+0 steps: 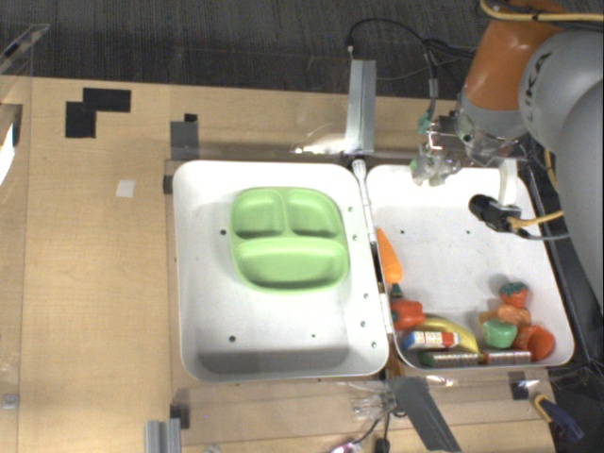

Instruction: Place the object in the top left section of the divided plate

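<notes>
A green divided plate [288, 239] lies in the left bin [203, 328], with two small sections at its far side and one wide section at the near side; nothing lies in its top left section [257, 212]. The gripper [432, 170] hangs at the far left corner of the right bin [453, 243], near its back rim. Nothing is visibly held in it. The toy foods lie well away from it, at the bin's near end.
An orange carrot [388, 258] lies against the divider wall between the bins. A banana [439, 336], a red piece [408, 312], a green pepper [498, 332] and other small toys cluster at the right bin's near edge. A black cable end [491, 210] hangs over that bin.
</notes>
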`<state>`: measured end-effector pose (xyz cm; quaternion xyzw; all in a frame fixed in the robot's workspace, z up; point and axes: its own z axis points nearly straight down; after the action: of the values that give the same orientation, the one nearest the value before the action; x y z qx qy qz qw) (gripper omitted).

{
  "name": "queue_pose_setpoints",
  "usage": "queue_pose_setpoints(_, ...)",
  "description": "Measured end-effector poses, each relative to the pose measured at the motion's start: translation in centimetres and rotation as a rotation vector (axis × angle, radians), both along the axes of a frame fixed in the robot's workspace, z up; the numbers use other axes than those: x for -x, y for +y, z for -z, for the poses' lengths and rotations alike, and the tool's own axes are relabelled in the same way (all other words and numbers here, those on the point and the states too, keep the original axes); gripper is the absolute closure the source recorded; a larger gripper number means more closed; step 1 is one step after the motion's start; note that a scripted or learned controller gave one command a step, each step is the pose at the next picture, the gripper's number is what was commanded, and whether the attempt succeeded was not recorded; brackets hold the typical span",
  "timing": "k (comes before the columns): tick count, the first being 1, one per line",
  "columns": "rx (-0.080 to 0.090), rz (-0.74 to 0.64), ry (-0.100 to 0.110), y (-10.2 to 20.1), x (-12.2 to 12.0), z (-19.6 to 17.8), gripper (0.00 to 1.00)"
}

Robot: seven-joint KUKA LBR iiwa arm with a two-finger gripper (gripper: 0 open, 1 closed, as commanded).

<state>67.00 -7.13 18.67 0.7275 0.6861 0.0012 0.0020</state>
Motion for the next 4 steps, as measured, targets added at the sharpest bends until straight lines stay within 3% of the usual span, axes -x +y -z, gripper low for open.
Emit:
queue_pose_setpoints(1,-0.002,0.079,0.003,-1.8,5.0,6.1,1.00)
queue_pose_setpoints(2,-0.002,0.094,0.002,-3.7,12.1,8.2,1.00)
queue_pose_setpoints(3,0.000,0.095,-0.016,-2.2,17.7,9.5,1.00)
queue_pose_setpoints(4,-0.004,0.154,-0.013,-4.8,17.7,9.6,1.00)
